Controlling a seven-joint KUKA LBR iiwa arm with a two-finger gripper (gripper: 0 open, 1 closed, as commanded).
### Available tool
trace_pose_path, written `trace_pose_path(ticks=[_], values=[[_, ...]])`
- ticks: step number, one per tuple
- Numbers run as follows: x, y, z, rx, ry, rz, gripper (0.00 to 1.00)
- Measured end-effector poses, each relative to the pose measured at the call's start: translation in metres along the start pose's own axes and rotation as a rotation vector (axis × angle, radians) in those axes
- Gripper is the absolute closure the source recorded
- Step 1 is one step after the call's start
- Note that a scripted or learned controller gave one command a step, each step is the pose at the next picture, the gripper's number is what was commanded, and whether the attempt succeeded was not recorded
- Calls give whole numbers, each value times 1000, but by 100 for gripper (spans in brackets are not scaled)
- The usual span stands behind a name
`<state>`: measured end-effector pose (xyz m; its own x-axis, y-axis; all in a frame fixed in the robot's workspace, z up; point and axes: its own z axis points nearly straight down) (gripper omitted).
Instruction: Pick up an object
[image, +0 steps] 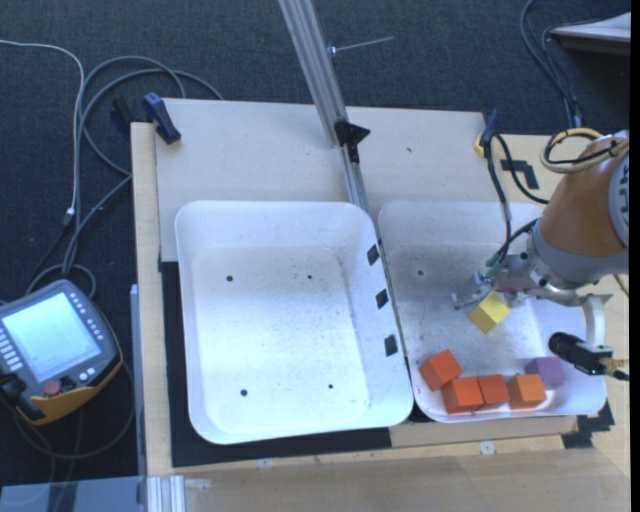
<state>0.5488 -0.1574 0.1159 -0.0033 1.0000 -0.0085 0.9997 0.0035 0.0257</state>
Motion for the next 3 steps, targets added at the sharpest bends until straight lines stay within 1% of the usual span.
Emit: trace_pose_path(ticks=[1,2,3], values=[[26,-25,4,-12,-10,4,0],[26,-22,-9,-18,-8,4,100],[-6,-8,5,5,12,0,100]])
